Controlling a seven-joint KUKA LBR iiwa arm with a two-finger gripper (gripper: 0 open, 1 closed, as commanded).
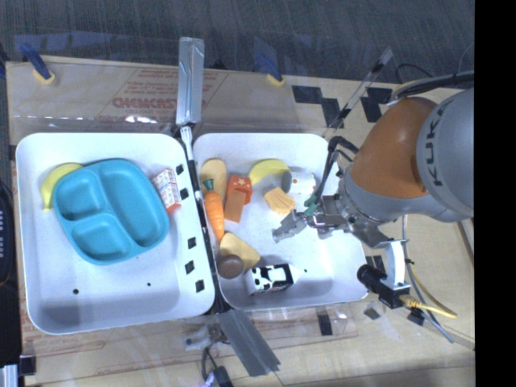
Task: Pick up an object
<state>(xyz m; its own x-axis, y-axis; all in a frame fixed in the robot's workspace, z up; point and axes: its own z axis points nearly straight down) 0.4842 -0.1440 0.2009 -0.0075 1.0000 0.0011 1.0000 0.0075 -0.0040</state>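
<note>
The arm (419, 164) is seen at the right of the frame, reaching over the right bin (322, 293). The gripper (292, 228) is held low in the bin's right half, near the middle of the frame. How far it is open cannot be told, and nothing is seen held in it. It is placed just below a yellow wedge (279, 201), apart from it by a small gap.

In the right bin's left half a carrot (214, 214), an orange carton (236, 197), a tan piece (213, 172) and a banana (269, 168) are laid. Lower down, a brown cylinder (229, 265) and a black-and-white cow (270, 277) are seen near the bin's bottom edge.

In the left bin (97, 297) a blue tray (112, 208) is set, with a second banana (55, 181) partly under its upper-left edge and a small box (167, 189) at its right.
</note>
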